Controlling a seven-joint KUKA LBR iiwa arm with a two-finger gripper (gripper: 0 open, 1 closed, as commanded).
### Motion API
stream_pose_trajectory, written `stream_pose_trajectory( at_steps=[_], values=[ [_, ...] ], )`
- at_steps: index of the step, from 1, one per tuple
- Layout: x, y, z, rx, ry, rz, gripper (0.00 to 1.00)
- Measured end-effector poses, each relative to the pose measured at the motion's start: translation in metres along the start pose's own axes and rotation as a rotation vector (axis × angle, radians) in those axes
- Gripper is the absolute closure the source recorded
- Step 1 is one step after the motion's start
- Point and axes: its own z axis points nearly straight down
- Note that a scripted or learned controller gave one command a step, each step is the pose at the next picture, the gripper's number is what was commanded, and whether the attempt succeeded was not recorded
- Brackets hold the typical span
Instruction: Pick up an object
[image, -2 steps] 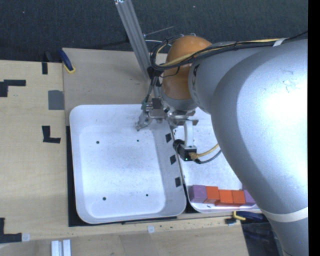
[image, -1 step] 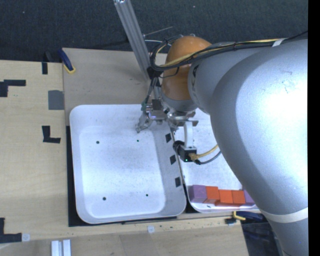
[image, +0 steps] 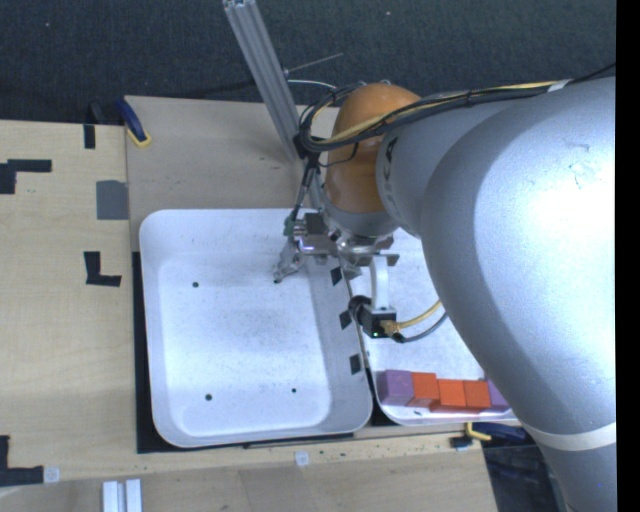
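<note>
My claw (image: 287, 262) hangs over the left bin (image: 240, 415); whether it is apart I cannot tell. The orange block (image: 452, 392) and purple block (image: 397, 385) look light, rigid; grip flat sides.

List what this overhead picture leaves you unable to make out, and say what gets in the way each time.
- Right bin: mostly covered by the grey arm.
- Row of blocks, purple then orange: its right end runs under the arm, so the count is unknown.
- End effector over the left bin: small, dark and blurred; finger state unclear.
- Anything between the fingers: too small to tell.
</note>
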Motion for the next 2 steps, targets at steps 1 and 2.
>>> stream_pose_trajectory(
  at_steps=[1, 2],
  values=[
    [0.0013, -0.0001, -0.0003, -0.008, 0.002, -0.002, 0.0],
    [0.002, -0.0001, 0.0005, -0.007, 0.002, -0.003, 0.0]
  ],
)
